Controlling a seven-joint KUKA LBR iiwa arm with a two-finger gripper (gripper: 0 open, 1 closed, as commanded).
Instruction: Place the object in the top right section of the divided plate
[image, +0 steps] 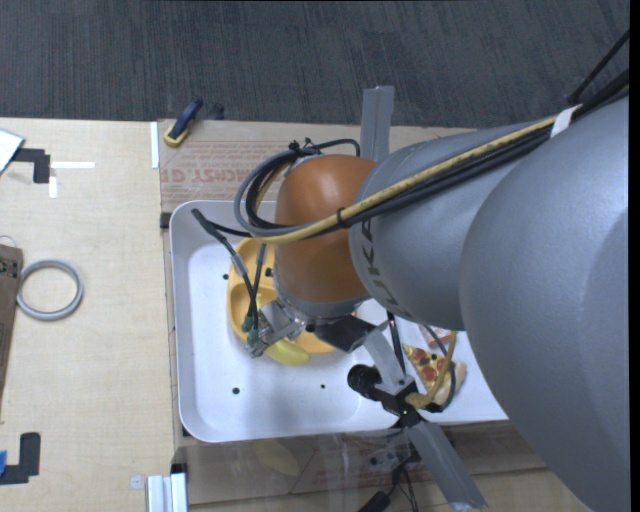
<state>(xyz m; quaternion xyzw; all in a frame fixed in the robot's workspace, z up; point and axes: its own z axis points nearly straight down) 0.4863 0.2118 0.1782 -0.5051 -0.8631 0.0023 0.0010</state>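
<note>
My gripper hangs low over the yellow divided plastic plate in the shallow white bin; its grasp I cannot tell. A small yellow rounded piece lies just beside it. I judge it light and slick: pinch across the middle.

one white bin, one yellow plate, one pizza slice, one tape roll

The arm covers most of the yellow divided plate, while the white bin's front-left floor lies open.
</note>
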